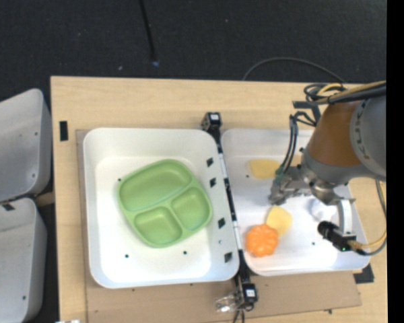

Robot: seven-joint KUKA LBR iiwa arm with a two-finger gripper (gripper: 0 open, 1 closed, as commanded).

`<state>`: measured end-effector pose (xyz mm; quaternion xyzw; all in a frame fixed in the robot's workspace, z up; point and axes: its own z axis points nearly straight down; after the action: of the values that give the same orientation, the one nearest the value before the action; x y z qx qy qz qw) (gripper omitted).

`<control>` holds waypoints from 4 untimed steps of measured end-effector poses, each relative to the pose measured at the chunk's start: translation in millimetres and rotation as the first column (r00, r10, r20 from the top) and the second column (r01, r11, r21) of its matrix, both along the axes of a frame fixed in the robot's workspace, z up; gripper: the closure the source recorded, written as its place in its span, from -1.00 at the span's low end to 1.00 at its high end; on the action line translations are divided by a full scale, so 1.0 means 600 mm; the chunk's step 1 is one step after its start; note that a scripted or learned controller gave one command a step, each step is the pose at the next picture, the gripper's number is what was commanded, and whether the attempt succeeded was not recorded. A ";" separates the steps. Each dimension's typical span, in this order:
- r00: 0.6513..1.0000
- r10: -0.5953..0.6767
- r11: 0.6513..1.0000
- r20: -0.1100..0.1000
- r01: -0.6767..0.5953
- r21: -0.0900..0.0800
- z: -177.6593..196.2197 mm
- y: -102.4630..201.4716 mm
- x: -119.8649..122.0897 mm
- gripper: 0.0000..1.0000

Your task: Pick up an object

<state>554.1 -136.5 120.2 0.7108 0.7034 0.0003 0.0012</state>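
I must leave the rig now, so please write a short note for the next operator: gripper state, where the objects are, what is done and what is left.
Gripper: low over the right white bin; finger state unclear.
Right bin: round orange object near the front, pale yellow block touching it, flat yellow piece further back.
Left white bin: green divided plastic plate.
Done: nothing visibly picked.
Left: grasp and lift one object.

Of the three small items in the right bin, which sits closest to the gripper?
The pale yellow block, just below the gripper. The round orange object lies beyond it, and the flat yellow piece sits farther toward the bin's back.
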 end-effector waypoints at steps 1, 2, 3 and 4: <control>1.000 0.014 1.000 0.003 -0.014 0.000 0.079 0.011 -0.003 1.00; 1.000 0.013 1.000 0.004 -0.013 -0.001 0.153 0.016 0.002 1.00; 1.000 0.014 1.000 0.004 -0.014 -0.001 0.233 0.013 0.018 1.00; 1.000 0.016 1.000 -0.003 -0.016 0.001 0.214 0.107 0.037 1.00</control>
<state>576.1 -72.1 248.8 0.7050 0.7092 -0.0001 -0.0002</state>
